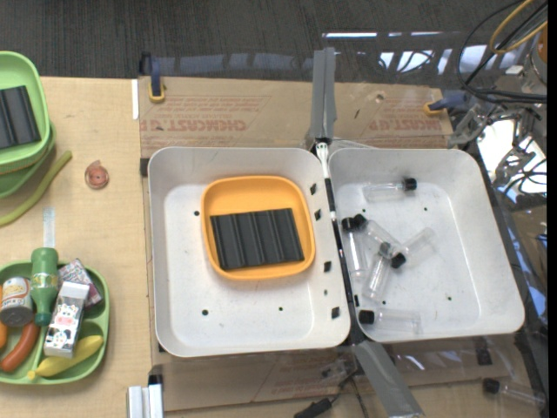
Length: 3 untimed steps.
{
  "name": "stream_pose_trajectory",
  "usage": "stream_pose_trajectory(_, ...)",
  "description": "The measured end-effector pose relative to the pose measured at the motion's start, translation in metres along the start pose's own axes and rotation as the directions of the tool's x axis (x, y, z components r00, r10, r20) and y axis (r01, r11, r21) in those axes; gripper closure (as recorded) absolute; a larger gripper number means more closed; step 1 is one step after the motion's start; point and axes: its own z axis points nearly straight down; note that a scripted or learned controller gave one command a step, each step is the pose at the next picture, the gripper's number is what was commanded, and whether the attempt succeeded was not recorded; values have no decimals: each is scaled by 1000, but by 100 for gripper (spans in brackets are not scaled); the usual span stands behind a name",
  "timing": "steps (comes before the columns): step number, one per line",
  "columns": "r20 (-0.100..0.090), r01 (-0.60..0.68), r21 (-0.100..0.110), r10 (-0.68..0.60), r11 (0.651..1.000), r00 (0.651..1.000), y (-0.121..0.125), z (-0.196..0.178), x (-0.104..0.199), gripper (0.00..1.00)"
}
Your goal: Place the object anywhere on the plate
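At your far left, a green dish (22, 159) sits at the edge of the wooden bench (96, 233), holding a dark ridged insert (17, 116). Just right of it a small pink thing (97, 176) lies alone on the wood. Near you on the left, a green tray (91, 351) carries toy food: a green bottle (43, 281), a can (14, 294), a small carton (63, 320), a red sausage (19, 348) and a banana (65, 360).

Moving right, you see the left bin (174, 320) resting on cardboard (226, 111). The orange plate (218, 200) lies in its far half, slightly right of centre, and a dark ridged mat (258, 239) covers most of the plate.

The right bin (474, 303) touches the left one along the middle seam. Your task's things are here: clear plastic tubes with black caps. One tube (389, 185) lies alone toward the far side, a cluster of tubes (381, 252) crosses over itself left of centre, and another tube (390, 321) lies by the near wall. All of them are well apart from the plate.

At the far right, cables (513, 50) hang beside the bin. Whether the gripper is open or closed, you cannot tell.
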Motion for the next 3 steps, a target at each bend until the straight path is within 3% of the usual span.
stream_pose_trajectory(1,1,338,-2,-338,941,941,0,30,0,0)
stream_pose_trajectory(2,1,595,0,-595,804,804,0,33,0,0)
stream_pose_trajectory(3,2,766,0,-766,643,643,0,22,0,0)
